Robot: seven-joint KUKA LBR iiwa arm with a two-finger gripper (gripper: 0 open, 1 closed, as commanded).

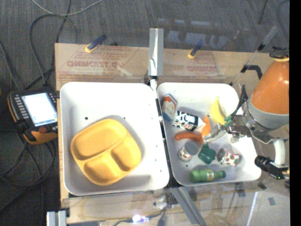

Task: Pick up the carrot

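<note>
The carrot is a short orange piece in the middle of the right bin, lying between a black-and-white patterned item and the gripper. The gripper reaches in from the right and sits low over the bin, right against the carrot's right side. Its metal tip overlaps the carrot's lower end, and I cannot make out whether anything is held. The grey arm with the orange band rises at the right edge.
Crowding the carrot are a red-orange sausage shape, yellow banana, small carton, grey cup, dark green block, patterned can and green bottle. The left bin holds a yellow divided plate.
</note>
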